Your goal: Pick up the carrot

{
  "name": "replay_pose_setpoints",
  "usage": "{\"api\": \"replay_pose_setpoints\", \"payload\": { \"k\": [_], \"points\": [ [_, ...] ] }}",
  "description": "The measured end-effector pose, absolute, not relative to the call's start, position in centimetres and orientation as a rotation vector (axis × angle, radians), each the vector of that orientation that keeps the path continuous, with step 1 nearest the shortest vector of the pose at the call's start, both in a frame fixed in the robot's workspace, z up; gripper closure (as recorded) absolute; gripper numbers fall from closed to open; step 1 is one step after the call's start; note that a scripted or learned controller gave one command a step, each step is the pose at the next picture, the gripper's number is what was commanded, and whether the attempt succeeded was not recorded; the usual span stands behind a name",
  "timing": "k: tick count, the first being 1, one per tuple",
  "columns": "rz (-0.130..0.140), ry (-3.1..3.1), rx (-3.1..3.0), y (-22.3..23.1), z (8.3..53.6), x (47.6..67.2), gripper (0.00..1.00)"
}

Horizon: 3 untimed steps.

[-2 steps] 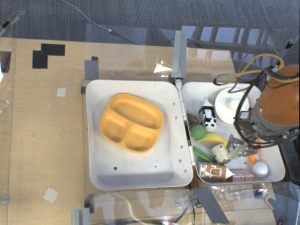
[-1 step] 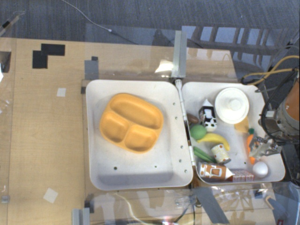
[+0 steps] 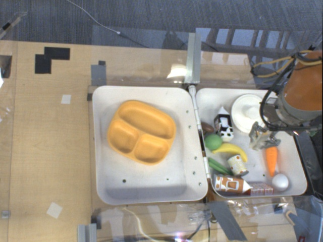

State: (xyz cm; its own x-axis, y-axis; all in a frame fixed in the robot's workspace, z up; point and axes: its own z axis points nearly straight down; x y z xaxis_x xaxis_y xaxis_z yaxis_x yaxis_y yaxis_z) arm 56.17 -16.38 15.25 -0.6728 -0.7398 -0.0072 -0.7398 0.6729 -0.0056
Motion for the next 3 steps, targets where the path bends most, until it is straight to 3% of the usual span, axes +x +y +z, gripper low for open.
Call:
{"api": "replay_pose_setpoints", "payload": {
  "k": [1,2,3],
  "points": [
    [-0.002,2.613,-1.736,-19.4,11.2,55.7,1.00],
    [-0.003,2.442,-1.971,-20.6,11.6,50.0,1.00],
    [-0.007,2.592,-1.761,-20.3,12.6,58.7,1.00]
  ]
}}
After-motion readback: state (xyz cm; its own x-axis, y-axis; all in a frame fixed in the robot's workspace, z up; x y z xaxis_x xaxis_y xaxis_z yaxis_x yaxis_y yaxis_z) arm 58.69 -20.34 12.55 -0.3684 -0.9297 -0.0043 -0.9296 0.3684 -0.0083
